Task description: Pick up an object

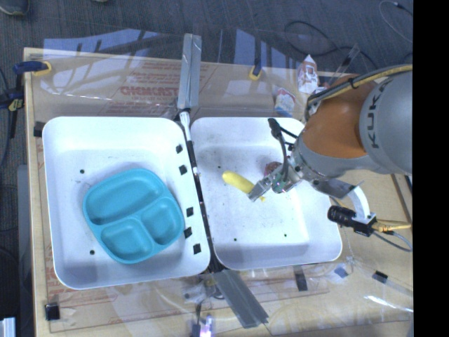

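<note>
A yellow banana-shaped object (238,182) lies in the middle of the right bin (231,241). My gripper (265,187) is down inside this bin, its tip right beside the yellow object's right end. A small reddish object (272,166) lies just behind the gripper, partly hidden by it. Nothing shows as lifted off the bin floor.
A blue divided plate (133,215) lies in the left bin (63,146). A thin black curved thing (276,130) stands near the right bin's back wall, close to the wrist. The arm's grey and orange body (344,135) covers the right bin's far right corner.
</note>
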Available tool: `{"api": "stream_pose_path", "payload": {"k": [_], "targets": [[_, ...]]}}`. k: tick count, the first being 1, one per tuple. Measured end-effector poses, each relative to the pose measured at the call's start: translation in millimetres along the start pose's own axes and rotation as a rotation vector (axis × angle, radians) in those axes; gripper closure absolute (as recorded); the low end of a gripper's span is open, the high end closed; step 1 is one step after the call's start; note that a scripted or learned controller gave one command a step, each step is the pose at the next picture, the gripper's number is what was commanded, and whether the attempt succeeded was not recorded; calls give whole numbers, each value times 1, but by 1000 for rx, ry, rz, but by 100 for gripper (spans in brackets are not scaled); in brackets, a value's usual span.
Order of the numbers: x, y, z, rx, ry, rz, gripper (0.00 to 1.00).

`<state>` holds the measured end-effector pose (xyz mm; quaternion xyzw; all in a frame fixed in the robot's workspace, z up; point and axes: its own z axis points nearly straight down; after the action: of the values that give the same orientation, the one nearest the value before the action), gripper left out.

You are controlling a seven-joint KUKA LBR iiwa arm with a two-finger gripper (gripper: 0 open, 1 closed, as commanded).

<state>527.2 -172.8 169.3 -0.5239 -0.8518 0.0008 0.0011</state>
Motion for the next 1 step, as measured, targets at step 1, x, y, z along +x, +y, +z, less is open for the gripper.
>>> {"api": "stream_pose_path", "payload": {"k": [1], "targets": [[9,52,78,0,0,305,100]]}}
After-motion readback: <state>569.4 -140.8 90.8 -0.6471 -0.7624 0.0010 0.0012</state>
